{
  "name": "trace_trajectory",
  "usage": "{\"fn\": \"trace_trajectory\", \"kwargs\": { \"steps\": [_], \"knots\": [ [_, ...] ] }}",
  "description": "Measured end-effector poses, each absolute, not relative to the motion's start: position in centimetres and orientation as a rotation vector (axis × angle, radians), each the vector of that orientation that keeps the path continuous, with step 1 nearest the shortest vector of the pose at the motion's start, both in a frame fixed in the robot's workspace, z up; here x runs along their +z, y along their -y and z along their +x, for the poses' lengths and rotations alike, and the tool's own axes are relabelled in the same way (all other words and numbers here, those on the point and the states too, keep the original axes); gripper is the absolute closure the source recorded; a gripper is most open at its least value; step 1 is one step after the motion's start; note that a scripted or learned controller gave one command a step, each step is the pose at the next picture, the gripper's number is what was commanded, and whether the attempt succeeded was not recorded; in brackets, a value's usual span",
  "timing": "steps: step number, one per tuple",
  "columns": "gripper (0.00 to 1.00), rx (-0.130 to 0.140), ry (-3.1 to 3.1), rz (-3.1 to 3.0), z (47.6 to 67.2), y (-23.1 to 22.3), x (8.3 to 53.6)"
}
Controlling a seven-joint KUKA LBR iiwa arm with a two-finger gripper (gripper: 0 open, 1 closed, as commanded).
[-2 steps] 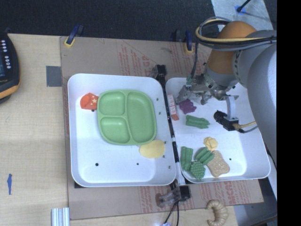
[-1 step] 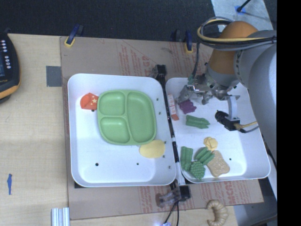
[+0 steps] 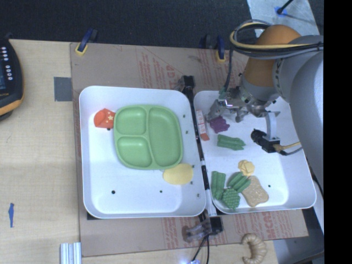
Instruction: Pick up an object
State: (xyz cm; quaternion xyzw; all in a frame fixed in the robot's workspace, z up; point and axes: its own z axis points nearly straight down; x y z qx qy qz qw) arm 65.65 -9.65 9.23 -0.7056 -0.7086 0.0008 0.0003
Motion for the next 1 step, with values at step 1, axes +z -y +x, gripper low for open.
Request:
{"fn": "trace_trajectory", "kwargs": {
  "steps": [1],
  "knots": [
    [0.00, 0.007, 2.221, -2.216, 64.81, 9.33, 9.18]
  ]
}}
